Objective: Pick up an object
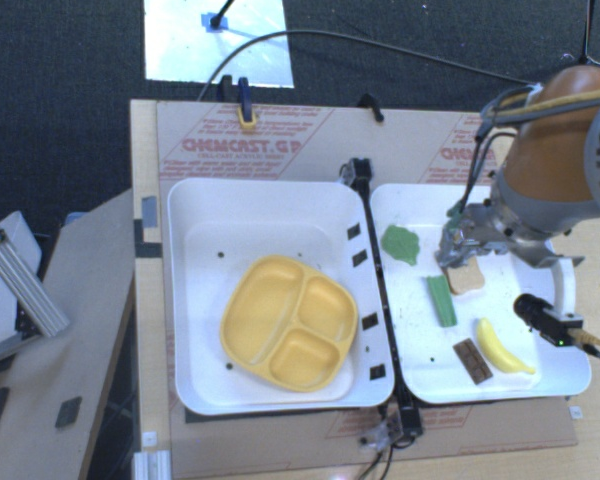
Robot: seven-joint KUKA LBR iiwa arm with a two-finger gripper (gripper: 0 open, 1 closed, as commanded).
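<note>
Right now the hand (460, 251) sits low inside the right bin (580, 373), directly over a tan, toast-like piece (468, 281) that lies just beside the upper end of the green stick (442, 301). From this slanted view above I cannot tell whether the hand is spread or closed, nor whether it touches the tan piece, since the wrist and its metal parts cover the spot.

Taking the green stick as the landmark: a darker green leafy lump (401, 244) lies up and to its left, near the divider between the bins; a brown bar (472, 361) lies below and to its right; a yellow banana (504, 347) lies further right, just beside the brown bar. Well to the stick's left, in the left bin (200, 218), rests a yellow divided plate (289, 322).

As for progress, nothing looks lifted: every item appears to lie flat on the bin floor. My judgement is that the reach and descent are done, while the grasp itself and the lift remain.
</note>
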